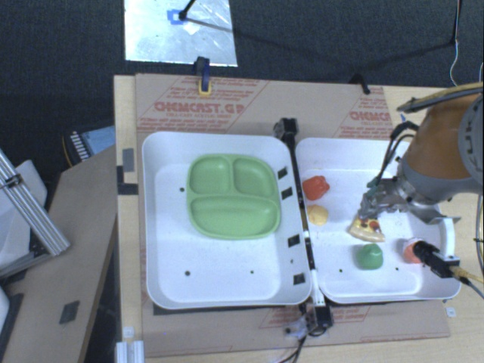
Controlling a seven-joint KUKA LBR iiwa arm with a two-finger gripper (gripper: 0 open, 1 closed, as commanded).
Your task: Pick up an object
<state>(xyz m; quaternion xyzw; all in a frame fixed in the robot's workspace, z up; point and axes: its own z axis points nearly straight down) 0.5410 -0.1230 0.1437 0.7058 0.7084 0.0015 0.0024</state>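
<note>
In the right bin (340, 153) lie a red pepper-like toy (316, 187), a small yellow piece (318, 215), a pizza slice toy (367, 230) and a green round toy (369, 256). A red-orange piece (411, 251) lies near the bin's right side, partly hidden by the arm's hardware. My gripper (373, 207) hangs low over the bin, directly at the upper edge of the pizza slice. Whether it touches the slice is unclear. The grey arm with its orange band (446, 146) reaches in from the right.
The left bin (162, 225) holds a green divided plate (233, 197). A black clamp strip (296, 203) runs between the bins. Cables trail by the right bin's far edge and off its right side. Cardboard lies under both bins.
</note>
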